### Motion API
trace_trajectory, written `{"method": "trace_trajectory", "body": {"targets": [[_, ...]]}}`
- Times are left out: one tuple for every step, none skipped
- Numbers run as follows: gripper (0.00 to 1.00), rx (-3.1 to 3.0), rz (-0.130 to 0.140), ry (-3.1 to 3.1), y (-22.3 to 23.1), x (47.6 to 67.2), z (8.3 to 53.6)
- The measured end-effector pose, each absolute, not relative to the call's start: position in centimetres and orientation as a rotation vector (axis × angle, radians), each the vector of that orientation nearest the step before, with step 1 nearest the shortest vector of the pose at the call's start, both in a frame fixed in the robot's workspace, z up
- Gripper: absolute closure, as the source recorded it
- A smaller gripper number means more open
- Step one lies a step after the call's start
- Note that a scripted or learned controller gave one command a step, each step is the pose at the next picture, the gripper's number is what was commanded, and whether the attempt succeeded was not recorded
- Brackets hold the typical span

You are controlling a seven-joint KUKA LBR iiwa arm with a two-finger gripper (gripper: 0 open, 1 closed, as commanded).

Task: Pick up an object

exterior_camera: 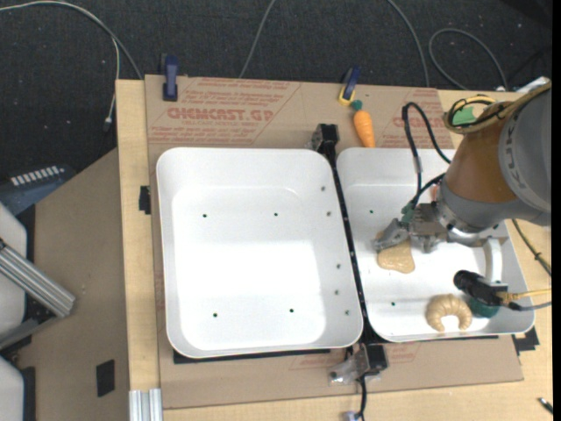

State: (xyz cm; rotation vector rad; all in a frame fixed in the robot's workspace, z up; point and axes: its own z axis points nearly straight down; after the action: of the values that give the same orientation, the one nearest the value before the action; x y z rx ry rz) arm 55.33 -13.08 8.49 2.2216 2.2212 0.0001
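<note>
1. Dark speckled carpet [70,103] surrounds a brown cardboard-topped bench [245,112].
2. A shallow white left bin [175,261] and a shallow white right bin [377,169] sit side by side, edges touching.
3. The grey arm with an orange band [478,160] reaches over the right bin, covering its right side.
4. The gripper [408,237] hangs with its fingers spread and nothing between them, just above a flat beige lump [396,259].
5. A tan croissant [449,312] lies near that bin's front edge, apart from the lump.
6. A small orange carrot toy [364,130] lies on the cardboard behind the right bin, near a blue clamp [351,84].
</note>
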Motion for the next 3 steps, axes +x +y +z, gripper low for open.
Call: {"method": "trace_trajectory", "body": {"targets": [[0.0, 2.221, 0.0, 2.222, -12.7, 54.8, 8.5], [0.0, 2.221, 0.0, 2.221, -13.8, 55.3, 8.5], [0.0, 2.221, 0.0, 2.223, -12.3, 54.5, 8.5]]}}
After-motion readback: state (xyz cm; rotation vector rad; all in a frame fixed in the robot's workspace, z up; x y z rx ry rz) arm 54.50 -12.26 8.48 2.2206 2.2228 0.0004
